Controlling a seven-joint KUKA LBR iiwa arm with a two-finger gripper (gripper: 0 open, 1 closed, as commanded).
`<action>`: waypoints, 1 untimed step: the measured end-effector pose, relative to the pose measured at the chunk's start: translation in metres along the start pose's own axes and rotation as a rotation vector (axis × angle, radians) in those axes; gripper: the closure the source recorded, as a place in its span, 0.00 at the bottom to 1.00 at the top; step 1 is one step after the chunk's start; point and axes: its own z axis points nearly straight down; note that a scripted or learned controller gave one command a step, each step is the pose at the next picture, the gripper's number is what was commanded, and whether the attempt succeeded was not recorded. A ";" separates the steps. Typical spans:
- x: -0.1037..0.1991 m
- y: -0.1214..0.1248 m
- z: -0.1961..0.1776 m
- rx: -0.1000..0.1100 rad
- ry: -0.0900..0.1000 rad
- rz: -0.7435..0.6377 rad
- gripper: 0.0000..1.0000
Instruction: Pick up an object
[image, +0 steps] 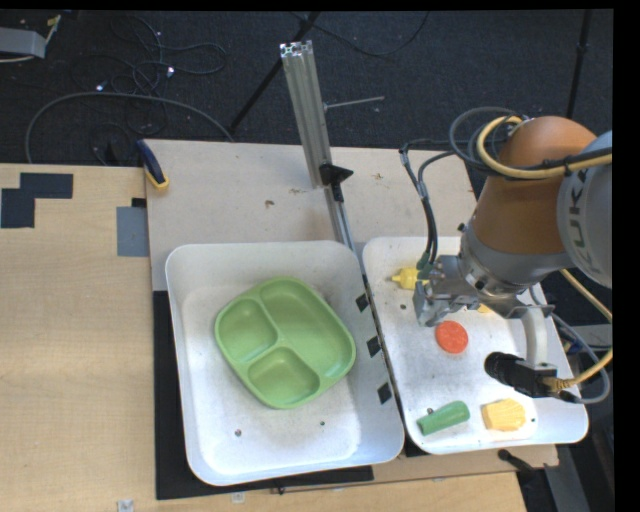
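Camera view: orange disc flat in right bin, just below claw, finger spread impossible to tell; risk of skidding off that low, flat shape or snagging nearby yellow piece.

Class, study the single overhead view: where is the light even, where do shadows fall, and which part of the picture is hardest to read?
Camera view: light falls evenly on the green tray and left bin, with soft shadows only; the floor behind the bench is dark; the gripper is murky under the arm's bulk, its details hard to read; the whole picture is slightly soft.
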 end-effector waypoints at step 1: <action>0.046 -0.002 0.017 0.001 0.000 0.001 1.00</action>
